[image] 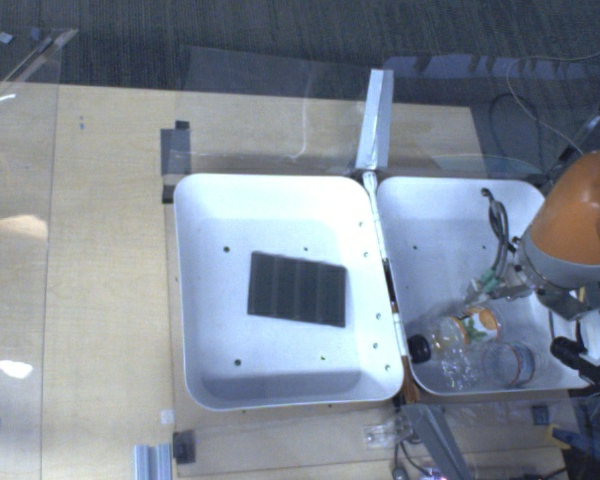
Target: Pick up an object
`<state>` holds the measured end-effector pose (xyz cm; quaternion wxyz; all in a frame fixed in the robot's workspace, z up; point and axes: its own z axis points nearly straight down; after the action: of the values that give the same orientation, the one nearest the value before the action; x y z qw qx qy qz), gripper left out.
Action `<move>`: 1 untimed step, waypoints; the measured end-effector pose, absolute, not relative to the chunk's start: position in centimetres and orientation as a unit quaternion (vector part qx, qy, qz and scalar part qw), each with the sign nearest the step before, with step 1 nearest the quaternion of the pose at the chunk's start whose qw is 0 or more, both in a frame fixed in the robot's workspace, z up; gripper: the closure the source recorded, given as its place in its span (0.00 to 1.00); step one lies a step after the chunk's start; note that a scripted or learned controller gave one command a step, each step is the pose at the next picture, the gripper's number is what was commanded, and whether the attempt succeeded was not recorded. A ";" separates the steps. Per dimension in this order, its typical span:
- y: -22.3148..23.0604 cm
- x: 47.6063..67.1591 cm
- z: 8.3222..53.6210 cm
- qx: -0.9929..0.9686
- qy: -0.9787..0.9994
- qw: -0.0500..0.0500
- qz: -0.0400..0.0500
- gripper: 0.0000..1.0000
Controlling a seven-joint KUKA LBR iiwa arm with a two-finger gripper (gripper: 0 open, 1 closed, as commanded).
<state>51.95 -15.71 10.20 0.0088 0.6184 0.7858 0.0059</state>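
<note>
Fingers: you cannot tell their state from this angle.
Your arm (578, 230) reaches in from the right, orange band over the right bin (430, 203); gripper (492, 286) points down-left at the bin's near end, just above a clear plastic bottle (448, 336) with black cap lying beside a clear round lid (509, 362); left bin (205, 208) holds a dark ribbed pad (298, 289).
</note>
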 end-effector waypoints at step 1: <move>-15.7 51.9 10.2 0.619 0.786 0.009 0.006 0.00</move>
<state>51.93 -15.72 10.19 0.0085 0.6186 0.7857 0.0058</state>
